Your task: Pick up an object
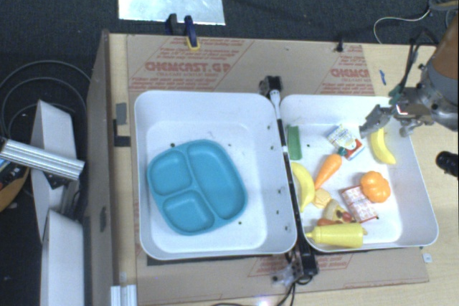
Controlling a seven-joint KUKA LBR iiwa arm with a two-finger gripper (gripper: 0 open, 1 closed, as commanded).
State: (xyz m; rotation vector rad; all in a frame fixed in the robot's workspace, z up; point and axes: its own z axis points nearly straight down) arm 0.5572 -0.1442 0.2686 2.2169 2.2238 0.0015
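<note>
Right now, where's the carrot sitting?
The carrot lies in the right bin, near its middle, between the yellow banana on its left and the orange fruit on its right.

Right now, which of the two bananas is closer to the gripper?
The smaller banana at the right bin's far right edge, just below the gripper. The other banana lies against the divider between the bins, left of the carrot.

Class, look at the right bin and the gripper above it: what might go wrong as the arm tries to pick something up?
1. The gripper hovers near the bin's far right rim, by a banana; coming down there, it may hit the wall.
2. The carrot, a second banana and the orange lie close together, so the fingers may nudge a neighbour or close on two things.
</note>
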